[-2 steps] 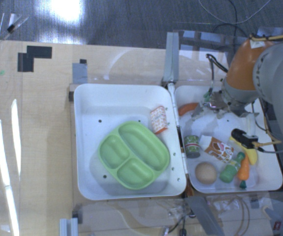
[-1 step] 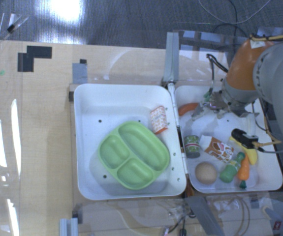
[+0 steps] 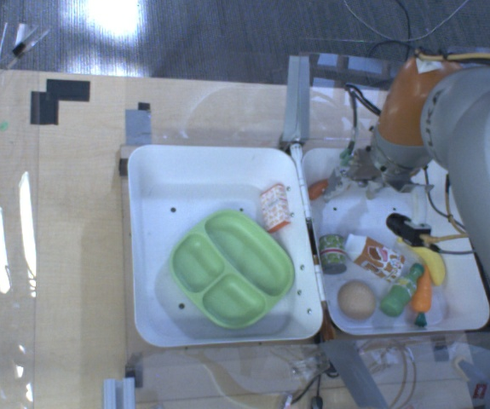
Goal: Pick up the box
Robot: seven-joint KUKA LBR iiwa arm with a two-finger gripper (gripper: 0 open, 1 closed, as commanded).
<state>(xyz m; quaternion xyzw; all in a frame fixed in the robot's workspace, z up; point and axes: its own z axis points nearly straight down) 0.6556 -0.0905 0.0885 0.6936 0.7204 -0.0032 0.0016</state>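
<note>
A small red-and-white box (image 3: 273, 207) lies in the left bin (image 3: 151, 228), against its right wall and just past the green plate's far corner. My gripper (image 3: 345, 177) hangs over the far left part of the right bin (image 3: 475, 313), to the right of the box and across the wall between the bins. A small orange-red item (image 3: 317, 188) lies just left of the gripper. Nothing shows held in it. A second carton (image 3: 377, 258), orange, white and brown, lies in the middle of the right bin.
A green divided plate (image 3: 232, 268) fills the middle of the left bin. The right bin also holds a green can (image 3: 332, 252), a tan ball (image 3: 356, 299), a green bottle (image 3: 400, 292), a carrot (image 3: 422, 295) and a banana (image 3: 433, 264).
</note>
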